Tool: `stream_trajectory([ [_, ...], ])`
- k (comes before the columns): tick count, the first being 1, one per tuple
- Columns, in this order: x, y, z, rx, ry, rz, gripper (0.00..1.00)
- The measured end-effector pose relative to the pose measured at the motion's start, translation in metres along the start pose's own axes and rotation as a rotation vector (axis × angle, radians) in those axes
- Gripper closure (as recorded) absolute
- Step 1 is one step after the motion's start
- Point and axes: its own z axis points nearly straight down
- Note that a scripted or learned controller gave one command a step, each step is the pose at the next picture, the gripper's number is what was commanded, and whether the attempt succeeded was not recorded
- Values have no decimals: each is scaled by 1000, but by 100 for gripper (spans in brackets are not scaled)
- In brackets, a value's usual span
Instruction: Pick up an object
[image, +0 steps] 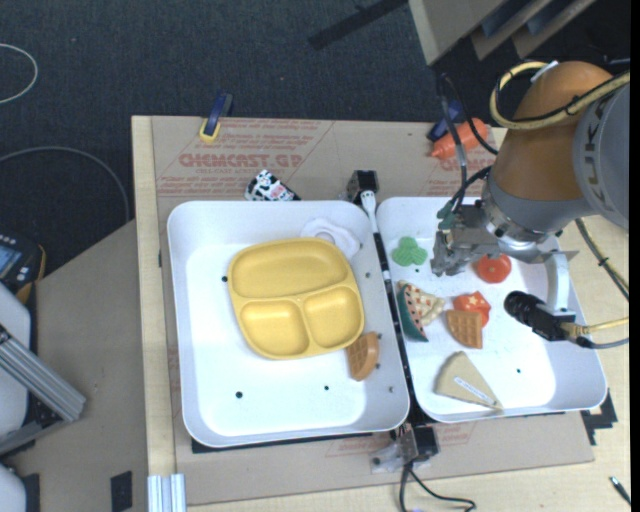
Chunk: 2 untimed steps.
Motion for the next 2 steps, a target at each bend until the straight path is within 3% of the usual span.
stream_trajectory([
  [2, 104, -28, -25, 0, 0, -1, 100],
])
